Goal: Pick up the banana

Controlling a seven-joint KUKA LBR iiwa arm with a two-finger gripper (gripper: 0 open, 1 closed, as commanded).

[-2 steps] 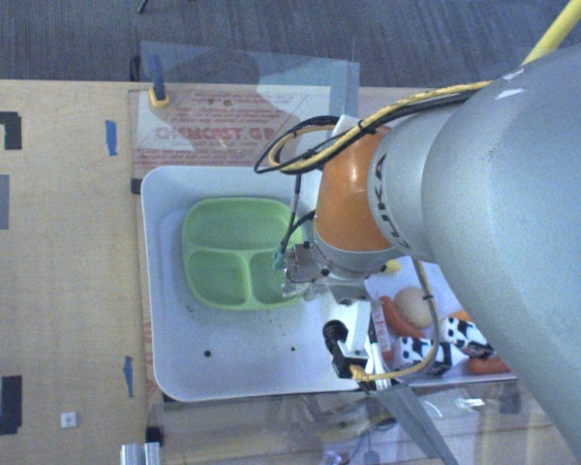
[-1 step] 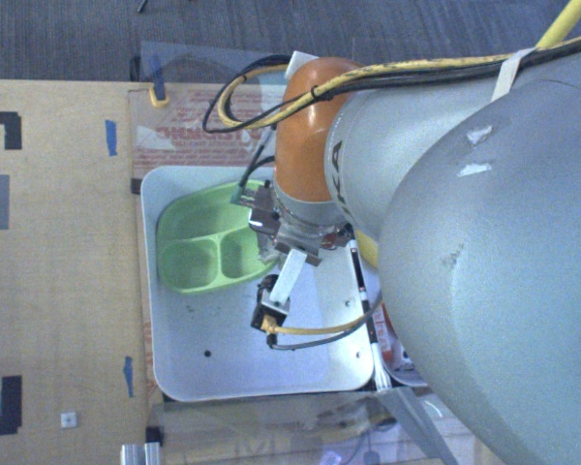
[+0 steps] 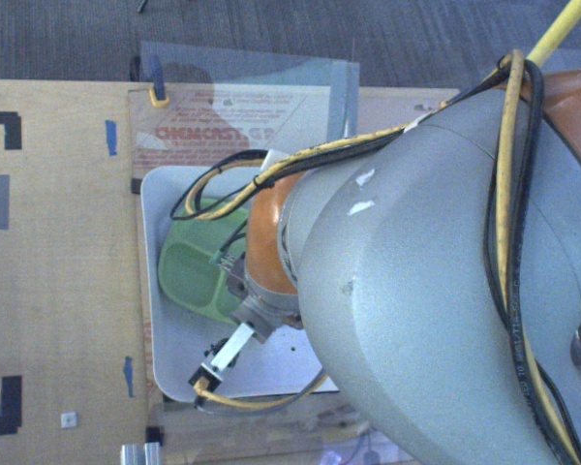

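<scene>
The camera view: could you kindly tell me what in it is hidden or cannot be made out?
- Right-hand bin: covered by the grey arm; its contents cannot be told.
- Left bin: its right part lies under the arm, so the banana's place cannot be told.
- Green thing in the left bin: its right side is hidden by the wrist's orange band; its kind is unclear.

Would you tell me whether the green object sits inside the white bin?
Inside: the green object lies within the white bin, on its floor by the left rim, partly hidden under the arm.
</scene>
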